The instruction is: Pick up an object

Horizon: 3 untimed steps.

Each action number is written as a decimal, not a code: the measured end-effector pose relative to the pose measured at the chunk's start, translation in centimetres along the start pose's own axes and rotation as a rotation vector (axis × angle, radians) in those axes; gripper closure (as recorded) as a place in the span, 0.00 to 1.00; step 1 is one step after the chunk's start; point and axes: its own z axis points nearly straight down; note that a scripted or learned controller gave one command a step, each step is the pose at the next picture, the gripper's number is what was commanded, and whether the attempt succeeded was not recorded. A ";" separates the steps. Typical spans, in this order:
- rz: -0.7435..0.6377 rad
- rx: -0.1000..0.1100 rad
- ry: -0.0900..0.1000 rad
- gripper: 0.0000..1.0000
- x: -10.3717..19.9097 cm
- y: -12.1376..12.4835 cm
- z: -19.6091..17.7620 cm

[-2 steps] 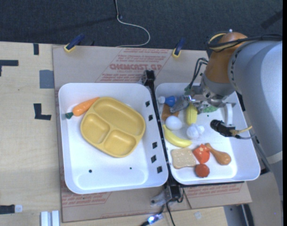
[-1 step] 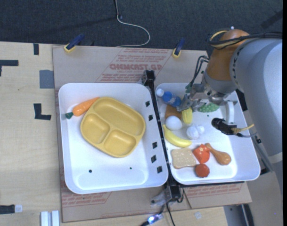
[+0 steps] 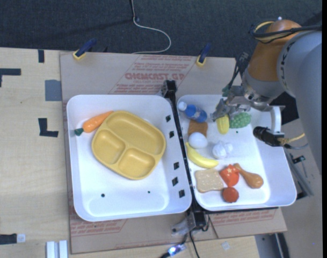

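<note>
Bench: 2 white bins (image 3: 77,144) side by side | left bin: yellow tray (image 3: 128,144); carrot (image 3: 96,121) | right bin: gripper (image 3: 223,117) over yellow corn piece (image 3: 223,124); corn sits between its fingers; green item (image 3: 240,119) beside.

- The yellow three-compartment plastic tray (image 3: 129,144) lies in the left white bin (image 3: 82,198), with the orange toy carrot (image 3: 94,122) touching its upper-left edge.
- In the right white bin (image 3: 278,171), the curved yellow toy banana (image 3: 200,158) sits near the left wall, the white egg-shaped toy (image 3: 197,140) just behind it.
- The tan toy bread slice (image 3: 208,180) lies in front of the banana; the brown toy drumstick (image 3: 248,177) is to its right.
- The tool (image 3: 226,112) is over the bin's rear part.
</note>
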 end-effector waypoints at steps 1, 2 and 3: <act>-0.001 0.001 0.001 1.00 1.0 0.6 -5.1; 0.000 0.003 0.001 1.00 1.1 0.7 -7.6; -0.001 0.009 0.001 1.00 3.9 -3.6 -6.5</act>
